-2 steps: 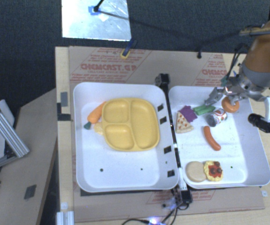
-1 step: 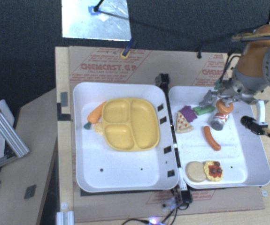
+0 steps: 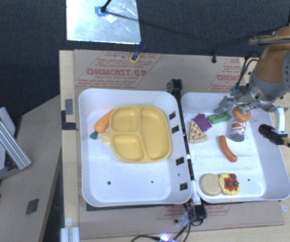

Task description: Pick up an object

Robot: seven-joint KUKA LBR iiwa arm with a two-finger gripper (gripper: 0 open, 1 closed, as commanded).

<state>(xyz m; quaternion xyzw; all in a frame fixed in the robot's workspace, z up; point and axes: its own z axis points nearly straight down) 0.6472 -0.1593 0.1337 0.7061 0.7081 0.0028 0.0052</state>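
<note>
My gripper [image 3: 227, 105] hangs over the far part of the right bin [image 3: 273, 173], just above a green toy [image 3: 218, 118] and beside a purple toy [image 3: 201, 121]. A small can [image 3: 236, 130] stands upright close to the gripper's right, with an orange ring-shaped piece [image 3: 241, 114] on or just behind its top. A pizza slice [image 3: 197, 132] lies left of the can and a sausage [image 3: 227, 148] lies in front of it. Near the front wall sit a pale round cookie [image 3: 210, 184] and a red and yellow food toy [image 3: 229, 183]. Nothing shows between the gripper and any object.
The left bin [image 3: 92, 185] holds a yellow divided plate [image 3: 137, 133], with a carrot [image 3: 102, 121] and a small yellowish piece [image 3: 106, 138] against its left edge. A black-clipped divider [image 3: 181, 140] separates the bins. The arm [image 3: 276, 59] enters from the upper right.
</note>
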